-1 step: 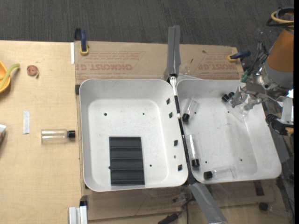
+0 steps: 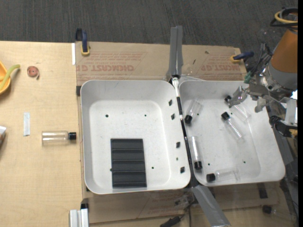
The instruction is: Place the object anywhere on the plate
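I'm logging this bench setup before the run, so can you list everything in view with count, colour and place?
white bins: two, white, side by side mid-bench
ridged plate: one, dark grey, left bin, near front
clear vials with black caps: four, right bin
clear bottle with black cap: one, on bench left of bins
blue clamps: two, rear cardboard edge
small round disc: one, reddish, far-left bench
arm: one, grey and orange, right edge
gripper: one, above right bin's rear right

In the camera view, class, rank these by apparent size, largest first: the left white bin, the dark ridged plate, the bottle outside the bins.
1. Left white bin
2. Dark ridged plate, lying in that bin
3. Clear bottle on the wooden bench, plainly smallest
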{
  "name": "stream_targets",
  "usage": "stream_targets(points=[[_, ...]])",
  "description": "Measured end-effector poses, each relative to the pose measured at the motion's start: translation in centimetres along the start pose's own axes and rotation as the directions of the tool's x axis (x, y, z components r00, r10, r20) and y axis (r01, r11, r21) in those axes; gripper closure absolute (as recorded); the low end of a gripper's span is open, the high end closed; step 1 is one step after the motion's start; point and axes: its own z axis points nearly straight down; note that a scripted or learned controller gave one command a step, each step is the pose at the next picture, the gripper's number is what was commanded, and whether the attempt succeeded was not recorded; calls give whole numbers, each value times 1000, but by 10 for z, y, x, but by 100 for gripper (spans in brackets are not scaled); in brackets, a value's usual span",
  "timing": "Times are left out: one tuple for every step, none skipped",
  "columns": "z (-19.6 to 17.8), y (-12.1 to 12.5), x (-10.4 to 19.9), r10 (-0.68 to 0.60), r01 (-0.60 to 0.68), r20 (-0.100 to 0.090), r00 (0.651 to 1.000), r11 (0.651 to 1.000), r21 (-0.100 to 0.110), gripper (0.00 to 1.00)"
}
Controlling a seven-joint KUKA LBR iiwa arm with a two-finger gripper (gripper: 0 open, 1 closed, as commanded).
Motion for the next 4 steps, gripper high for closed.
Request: stream_targets(points=[[-41, 49, -36, -72, 72, 0, 997, 997, -2, 0], [-142, 8, -50, -57, 57, 0, 998, 998, -2, 0], [-162, 70, -2, 100, -100, 0, 995, 995, -1, 0], [-245, 57, -43, 159, -159, 0, 987, 987, 1, 0]])
